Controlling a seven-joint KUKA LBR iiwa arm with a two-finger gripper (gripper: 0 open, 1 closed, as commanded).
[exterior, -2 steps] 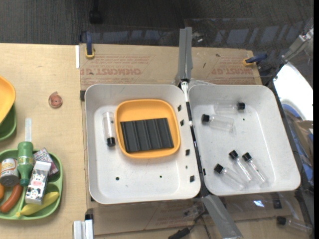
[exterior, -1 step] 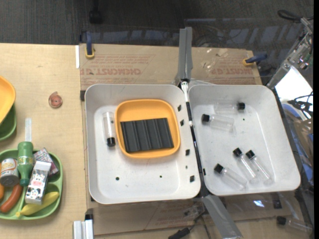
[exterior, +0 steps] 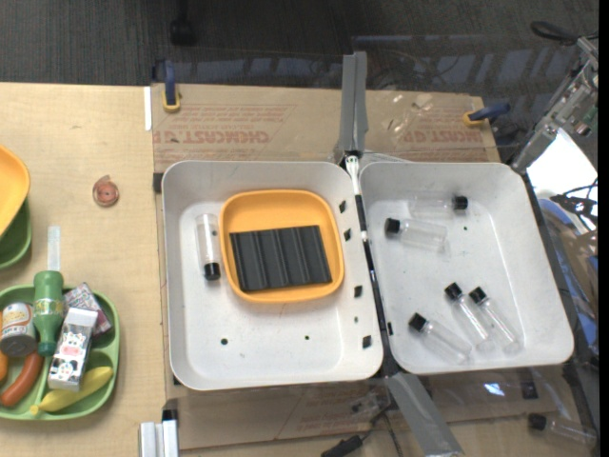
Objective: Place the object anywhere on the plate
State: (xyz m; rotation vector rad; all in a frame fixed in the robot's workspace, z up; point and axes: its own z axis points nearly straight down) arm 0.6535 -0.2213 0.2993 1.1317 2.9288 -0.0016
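Observation:
An orange square plate [exterior: 282, 208] sits in the left white bin [exterior: 276, 365]. A black ridged slab [exterior: 282, 258] lies flat on the plate and covers most of its floor. Just left of the plate a clear vial with a black cap [exterior: 206, 244] lies on the bin floor, its cap toward the front. The right white bin [exterior: 533, 255] holds several more clear vials with black caps. Two lie near the back [exterior: 419, 233] [exterior: 440, 204] and three toward the front [exterior: 465, 314] [exterior: 495, 319] [exterior: 440, 338].
A grey divider post [exterior: 353, 103] stands behind the seam between the bins. On the wooden table to the left are a green tray of toy food [exterior: 57, 346], a yellow bowl [exterior: 9, 193] and a small pink disc [exterior: 106, 191]. Metal gear and cables [exterior: 576, 103] crowd the right edge.

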